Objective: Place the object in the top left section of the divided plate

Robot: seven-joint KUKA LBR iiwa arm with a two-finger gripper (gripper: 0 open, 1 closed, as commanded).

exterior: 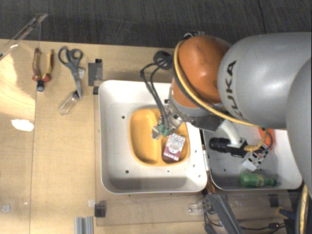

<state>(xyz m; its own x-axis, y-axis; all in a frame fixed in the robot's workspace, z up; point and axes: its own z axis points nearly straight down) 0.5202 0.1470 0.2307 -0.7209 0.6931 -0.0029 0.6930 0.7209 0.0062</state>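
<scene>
A yellow plate point(144, 140) lies in the middle of the left white bin point(114, 145). A small maroon and white packet point(174, 146) rests on the plate's right side, towards the near edge. My gripper point(162, 127) hangs over the right part of the plate, just above and left of the packet. The big grey and orange wrist hides the plate's upper right edge. The packet looks flat on the plate rather than lifted.
A green bottle point(257, 180) lies in the right bin point(287, 182) near its front wall. On the bench left of the bins are scissors point(73, 67), red-handled pliers point(41, 68) and a small black block point(96, 72).
</scene>
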